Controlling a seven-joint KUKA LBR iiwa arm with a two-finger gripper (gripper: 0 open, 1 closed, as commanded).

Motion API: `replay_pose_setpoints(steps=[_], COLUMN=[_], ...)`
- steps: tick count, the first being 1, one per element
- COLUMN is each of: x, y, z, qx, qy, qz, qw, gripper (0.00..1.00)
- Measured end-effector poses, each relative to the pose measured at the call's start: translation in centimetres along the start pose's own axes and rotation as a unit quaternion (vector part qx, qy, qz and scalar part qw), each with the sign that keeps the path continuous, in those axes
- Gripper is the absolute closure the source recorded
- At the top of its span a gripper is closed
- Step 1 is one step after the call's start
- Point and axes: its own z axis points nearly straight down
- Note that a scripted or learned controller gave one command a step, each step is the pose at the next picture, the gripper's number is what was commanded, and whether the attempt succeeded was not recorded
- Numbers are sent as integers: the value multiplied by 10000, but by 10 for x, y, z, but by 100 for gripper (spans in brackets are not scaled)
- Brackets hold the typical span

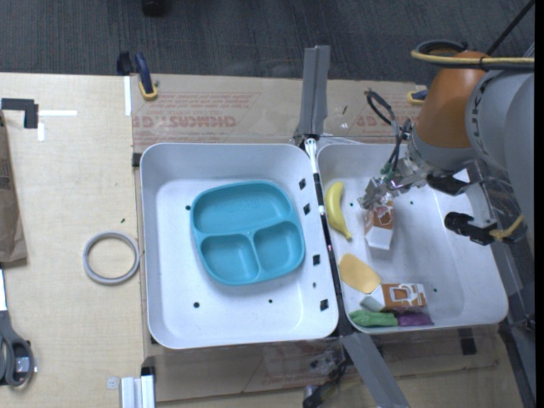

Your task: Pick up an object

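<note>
Bench is the biggest thing here, pale wood, with two white bins side by side on it. My arm comes next (grey, with an orange band) and it reaches in from the right over the right bin.

The left bin holds a blue plate with three parts, lying flat in the middle.

My end effector hangs low in the back left part of the right bin. I cannot tell if it is open or closed, because the tip is small and mixed up with what is below it. Right under it, touching or almost touching, is a little brown and white carton. I cannot see if I have hold of it.

A yellow banana lies just beside the carton, along the bin's left wall. Nearer the front is a flat yellow slice. In the front corner sit a small brown box, a green thing and a purple thing, all close together.

Out on the bench, well to the left of the bins, lies a grey ring.
</note>
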Motion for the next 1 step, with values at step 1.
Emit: replay_pose_setpoints(steps=[1], x=[52], y=[49], z=[-91], qx=[4], qy=[6], qz=[949], qw=[9955], gripper=[100])
